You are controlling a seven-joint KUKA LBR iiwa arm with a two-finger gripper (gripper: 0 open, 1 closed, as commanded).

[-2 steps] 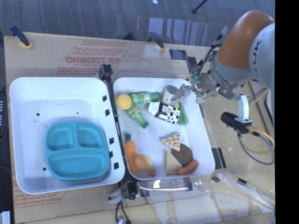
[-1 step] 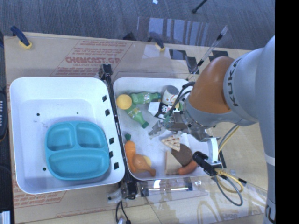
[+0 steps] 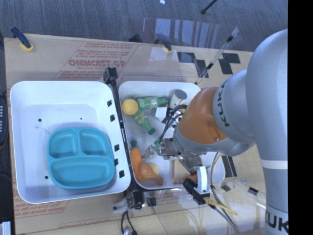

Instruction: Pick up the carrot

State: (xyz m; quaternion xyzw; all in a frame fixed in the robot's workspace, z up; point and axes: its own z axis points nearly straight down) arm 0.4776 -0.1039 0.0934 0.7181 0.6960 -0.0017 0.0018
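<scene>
Starting at the bottom of the frame: the carrot (image 3: 136, 157) lies in the lower left corner of the right bin (image 3: 128, 89), pressed up near the divider wall, with a tan-orange pear-looking thing (image 3: 148, 173) just below and right of it, touching or near enough. The gripper (image 3: 164, 149) sits just right of the carrot, under the orange band (image 3: 198, 119) of the arm (image 3: 266, 111), but the wrist covers so much of it that I can't tell how wide it is or whether anything is in it, and the carrot looks like it's resting on the bin floor on its own. My worry is that the carrot is wedged between the wall and that pear thing, so a descent could clip the bin wall, or the grab could catch the wrong orange item since the colours are close. A little higher up there's a green bottle (image 3: 145, 122) lying tilted, and above it a yellow lemon (image 3: 129, 106) beside another green bottle (image 3: 152, 102), all near the bin's top edge. The whole right half of that bin is hidden behind the arm. Over in the left bin (image 3: 29, 97) sits a blue divided plate (image 3: 80, 157), well apart from the action.
</scene>
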